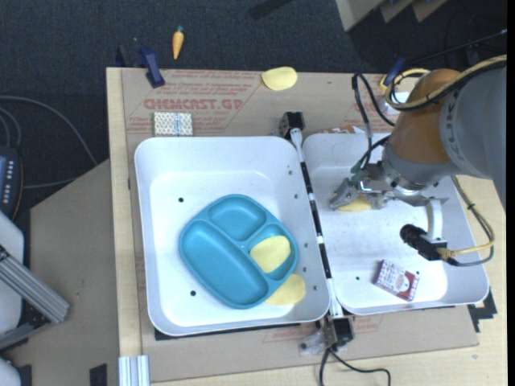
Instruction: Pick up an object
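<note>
Nearby, red packet, blue tray.

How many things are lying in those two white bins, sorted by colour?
Blue: 1, the tray.
Yellow: 3, the tray piece, the piece beside the tray, the right-bin piece.
Red and white: 1, the packet.
Total: 5.

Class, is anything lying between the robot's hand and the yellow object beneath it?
Nothing visible does. The hand is directly over the yellow object; the red packet lies well apart from both.
</note>
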Controlling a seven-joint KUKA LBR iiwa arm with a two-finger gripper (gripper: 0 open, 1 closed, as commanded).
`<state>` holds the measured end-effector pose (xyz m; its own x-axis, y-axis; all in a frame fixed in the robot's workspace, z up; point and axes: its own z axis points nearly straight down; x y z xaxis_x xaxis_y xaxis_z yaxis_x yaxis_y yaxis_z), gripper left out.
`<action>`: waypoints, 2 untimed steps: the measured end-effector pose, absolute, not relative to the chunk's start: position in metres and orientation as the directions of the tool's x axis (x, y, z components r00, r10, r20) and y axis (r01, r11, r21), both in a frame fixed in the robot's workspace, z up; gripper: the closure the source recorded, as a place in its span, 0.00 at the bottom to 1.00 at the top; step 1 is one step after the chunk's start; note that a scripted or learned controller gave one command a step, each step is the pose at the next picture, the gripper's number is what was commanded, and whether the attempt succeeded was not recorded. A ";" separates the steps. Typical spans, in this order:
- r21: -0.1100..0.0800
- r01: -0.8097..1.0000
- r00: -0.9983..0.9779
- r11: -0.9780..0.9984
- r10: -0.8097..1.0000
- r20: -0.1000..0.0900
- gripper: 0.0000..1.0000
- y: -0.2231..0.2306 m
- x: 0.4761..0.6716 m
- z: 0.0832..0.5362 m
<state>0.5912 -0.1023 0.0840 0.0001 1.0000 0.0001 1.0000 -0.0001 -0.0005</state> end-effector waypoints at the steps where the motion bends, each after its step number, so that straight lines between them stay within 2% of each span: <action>1: 0.002 1.000 0.001 -0.001 1.000 0.000 1.00 -0.103 0.592 0.096; 2: 0.004 1.000 0.001 -0.001 1.000 -0.001 1.00 -0.102 0.593 0.106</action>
<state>0.5926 -0.1023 0.1057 0.0012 1.0000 -0.0006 1.0000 -0.0012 0.0039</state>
